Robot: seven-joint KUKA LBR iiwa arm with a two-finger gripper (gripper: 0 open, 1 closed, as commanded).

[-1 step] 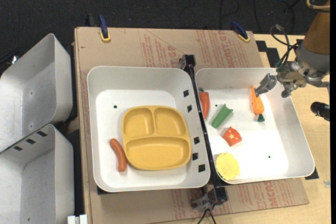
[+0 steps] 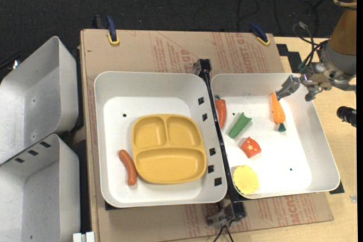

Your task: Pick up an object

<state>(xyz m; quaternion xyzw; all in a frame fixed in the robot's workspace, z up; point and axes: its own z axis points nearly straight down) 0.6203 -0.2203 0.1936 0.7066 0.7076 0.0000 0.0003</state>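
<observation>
Dark carpet strewn with cables surrounds a brown cardboard-topped bench (image 2: pixel 147 51), held by blue clamps at its far edge. At far left, off the bench, stand two spare white tubs (image 2: pixel 34 122), one behind the other.

On the bench, the left bin (image 2: pixel 108 93) holds a yellow divided plate (image 2: pixel 168 148) with three compartments, lying flat near the bin's middle. A sausage (image 2: pixel 128 166) lies on the bin floor just beside the plate's near-left corner.

A black divider runs between the two bins. Just to its right, in the right bin (image 2: pixel 317 150), a red chili pepper (image 2: pixel 220 112) lies against the left wall. Near it sits a green pod-shaped piece (image 2: pixel 239 124), tilted diagonally. Below that is a small red strawberry-like piece (image 2: pixel 250 147), and near the bin's front edge rests a yellow round item (image 2: pixel 246 179).

Farther right, a carrot (image 2: pixel 277 110) lies on the bin floor, its green stub pointing toward the front. The gripper (image 2: pixel 299 86) hangs above the bin's far-right corner, just beyond the carrot's tip; its fingers are spread apart with nothing between them. The arm (image 2: pixel 343 37) comes in from the right edge.
</observation>
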